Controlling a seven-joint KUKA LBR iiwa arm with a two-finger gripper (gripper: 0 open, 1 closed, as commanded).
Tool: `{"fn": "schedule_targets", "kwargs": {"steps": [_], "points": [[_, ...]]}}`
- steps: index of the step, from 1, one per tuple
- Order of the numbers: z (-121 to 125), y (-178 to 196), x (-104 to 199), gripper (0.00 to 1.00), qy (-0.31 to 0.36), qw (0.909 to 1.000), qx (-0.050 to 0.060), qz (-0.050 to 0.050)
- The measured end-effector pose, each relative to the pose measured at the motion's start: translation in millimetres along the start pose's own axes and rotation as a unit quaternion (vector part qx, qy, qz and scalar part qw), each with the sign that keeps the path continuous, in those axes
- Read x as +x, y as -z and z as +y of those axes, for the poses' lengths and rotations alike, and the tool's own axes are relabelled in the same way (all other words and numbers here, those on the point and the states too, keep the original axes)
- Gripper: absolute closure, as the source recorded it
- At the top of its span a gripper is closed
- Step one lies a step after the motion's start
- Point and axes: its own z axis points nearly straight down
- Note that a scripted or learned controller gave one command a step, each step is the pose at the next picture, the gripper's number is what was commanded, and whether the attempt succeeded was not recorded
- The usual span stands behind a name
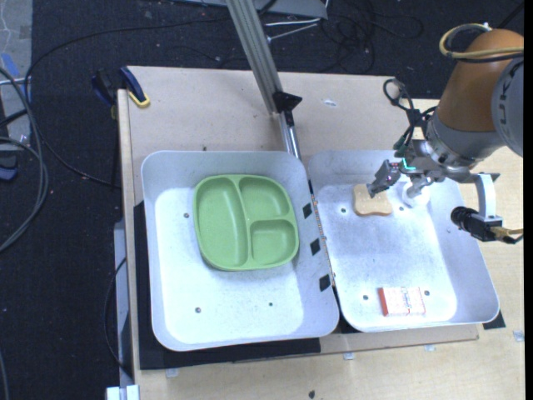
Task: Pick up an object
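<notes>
A tan, toast-like piece point(371, 203) lies at the back of the right bin point(450, 248). My gripper point(397, 187) hovers just to its right and slightly behind it, open. The dark left finger point(381, 181) touches or overlaps the piece's upper right edge, and the pale right finger point(414, 192) stands apart over bare bin floor. Nothing sits between the fingers. A small red and white box point(404, 300) lies flat near the front of the same bin.
A green divided plate point(246, 222) rests in the left bin point(166, 290). A slanted metal pole point(260, 48) comes down to the bins' shared back edge. A blue and yellow clamp point(133, 87) sits at the bench's far left corner.
</notes>
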Motion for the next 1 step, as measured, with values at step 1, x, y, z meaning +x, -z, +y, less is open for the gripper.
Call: {"fn": "schedule_targets", "kwargs": {"steps": [1], "points": [[0.8, 1.1, 0.0, 0.0, 0.0, 1.0, -0.001, 0.0]]}}
